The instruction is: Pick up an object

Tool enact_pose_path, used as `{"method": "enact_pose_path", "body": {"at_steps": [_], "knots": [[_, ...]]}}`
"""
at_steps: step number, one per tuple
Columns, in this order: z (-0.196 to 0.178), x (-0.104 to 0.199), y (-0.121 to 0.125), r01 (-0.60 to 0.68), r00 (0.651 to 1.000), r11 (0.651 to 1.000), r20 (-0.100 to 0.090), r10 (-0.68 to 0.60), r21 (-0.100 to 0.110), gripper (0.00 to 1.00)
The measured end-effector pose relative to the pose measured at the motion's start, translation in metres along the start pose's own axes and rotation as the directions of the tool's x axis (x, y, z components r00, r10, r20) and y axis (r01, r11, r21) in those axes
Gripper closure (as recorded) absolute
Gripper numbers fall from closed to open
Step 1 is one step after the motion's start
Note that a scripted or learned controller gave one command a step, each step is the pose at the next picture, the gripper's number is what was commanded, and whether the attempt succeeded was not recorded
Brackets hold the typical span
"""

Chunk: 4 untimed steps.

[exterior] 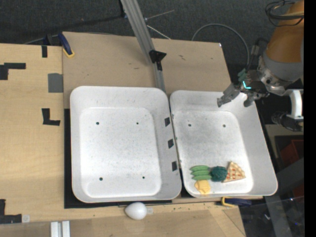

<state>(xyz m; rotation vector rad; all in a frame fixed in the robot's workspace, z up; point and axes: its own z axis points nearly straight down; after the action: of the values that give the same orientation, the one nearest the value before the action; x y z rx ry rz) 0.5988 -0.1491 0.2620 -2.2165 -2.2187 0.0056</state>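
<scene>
Small toy foods cluster in the near part of the right bin (261, 152): a green pea pod (200, 171), a dark green broccoli-like piece (217, 172), a pizza slice (234, 172) and a yellow piece (202, 185). My gripper (237, 97) hangs over the far right corner of that bin, well away from the cluster. Its two fingers are spread apart with nothing between them.
The left bin (118, 142) sits beside the right one. A white egg-shaped object (136, 211) lies on the bench in front of the left bin. A grey metal rail (143, 33) slants down toward the gap between the bins.
</scene>
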Motion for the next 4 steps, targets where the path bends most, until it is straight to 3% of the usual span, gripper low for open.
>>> {"method": "enact_pose_path", "body": {"at_steps": [1,4], "knots": [[-0.003,0.000,0.001,0.001,1.000,1.000,0.001,-0.001,-0.005,0.00],[0.172,0.009,0.002,0.000,1.000,1.000,0.001,0.000,0.001,0.00]]}}
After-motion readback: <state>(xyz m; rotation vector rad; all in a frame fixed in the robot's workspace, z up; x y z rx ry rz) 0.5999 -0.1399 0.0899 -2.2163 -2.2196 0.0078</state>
